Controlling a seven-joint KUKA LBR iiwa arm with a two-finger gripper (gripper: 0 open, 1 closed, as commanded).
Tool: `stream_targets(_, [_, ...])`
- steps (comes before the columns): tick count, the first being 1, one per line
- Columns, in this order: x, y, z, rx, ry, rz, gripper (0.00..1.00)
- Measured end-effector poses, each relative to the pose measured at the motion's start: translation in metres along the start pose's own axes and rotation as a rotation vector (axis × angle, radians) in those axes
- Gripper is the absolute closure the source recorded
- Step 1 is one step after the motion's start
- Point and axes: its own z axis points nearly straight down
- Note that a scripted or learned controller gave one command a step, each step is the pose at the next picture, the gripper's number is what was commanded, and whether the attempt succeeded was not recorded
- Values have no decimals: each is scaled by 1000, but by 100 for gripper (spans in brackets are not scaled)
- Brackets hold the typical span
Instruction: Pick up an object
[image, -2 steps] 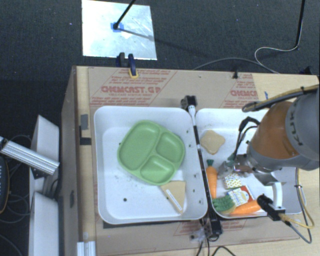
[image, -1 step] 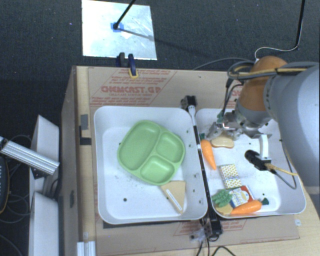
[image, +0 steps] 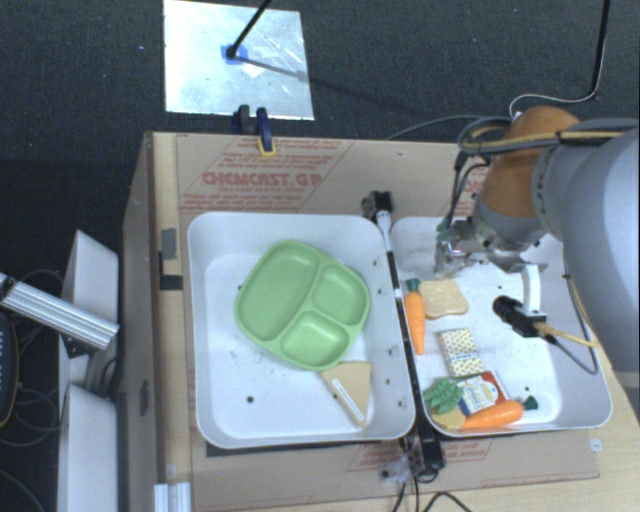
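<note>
Nearest the camera, at the front of the right bin (image: 585, 405), a carrot (image: 494, 414) is lying w/ a veg pack (image: 462, 393) touching it, long axis running roughly left-right, tip toward the right. Just behind, a small patterned box (image: 459, 349) is sitting flat, and along the divider a second carrot (image: 414, 318) is lying w/ its long axis front-to-back, green end pointing away toward the far wall. Beside it a bread slice (image: 444, 297) is resting flat; likely the obj nearest the pincer (image: 452, 252), which is hovering just behind it at the far left of that bin, so the slice is lying toward the camera from the tool. Can't tell whether the pincer is open or closed; nothing is visibly gripped. In the left bin (image: 215, 400), a cheese wedge (image: 349, 386) is lying near the front, w/ a green divided plate (image: 302, 303) behind it. Farther back, the tabletop (image: 270, 175) is carrying cardboard.
</note>
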Motion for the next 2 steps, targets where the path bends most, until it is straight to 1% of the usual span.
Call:
stream_targets(1, [-51,-57,-83,2,-1,7,100])
stream_targets(2, [-49,-58,-82,4,1,6,0])
